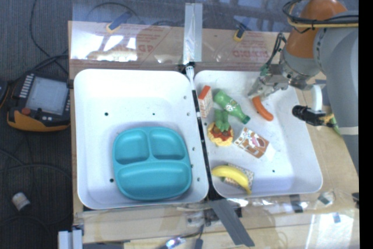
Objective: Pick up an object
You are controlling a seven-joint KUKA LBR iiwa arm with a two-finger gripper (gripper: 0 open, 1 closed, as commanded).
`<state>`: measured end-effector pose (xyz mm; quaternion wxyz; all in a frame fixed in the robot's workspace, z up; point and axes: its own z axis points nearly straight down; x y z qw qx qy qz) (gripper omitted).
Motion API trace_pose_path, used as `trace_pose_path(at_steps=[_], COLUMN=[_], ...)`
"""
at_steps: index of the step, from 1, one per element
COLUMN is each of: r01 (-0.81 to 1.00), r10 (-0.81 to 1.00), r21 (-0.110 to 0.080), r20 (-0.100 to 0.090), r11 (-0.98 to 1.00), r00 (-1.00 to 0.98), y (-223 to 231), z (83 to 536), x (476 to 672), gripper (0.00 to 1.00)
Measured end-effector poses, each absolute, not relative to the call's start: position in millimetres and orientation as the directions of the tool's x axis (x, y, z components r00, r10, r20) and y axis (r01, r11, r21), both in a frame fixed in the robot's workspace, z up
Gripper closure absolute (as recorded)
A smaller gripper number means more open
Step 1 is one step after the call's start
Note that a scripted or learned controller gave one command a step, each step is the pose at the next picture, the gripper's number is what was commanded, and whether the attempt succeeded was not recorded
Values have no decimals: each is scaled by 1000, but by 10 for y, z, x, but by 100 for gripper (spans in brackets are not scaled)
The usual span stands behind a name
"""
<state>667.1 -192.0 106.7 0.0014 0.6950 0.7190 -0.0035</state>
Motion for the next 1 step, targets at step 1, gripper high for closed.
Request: trace_pose_path(at_steps=[1], r01=[990], r10=[990], r21=[-2], r20=[-4], r11=[139], r00=[-139], y=[-1612], z=[1945], x=[6527], gripper=[100])
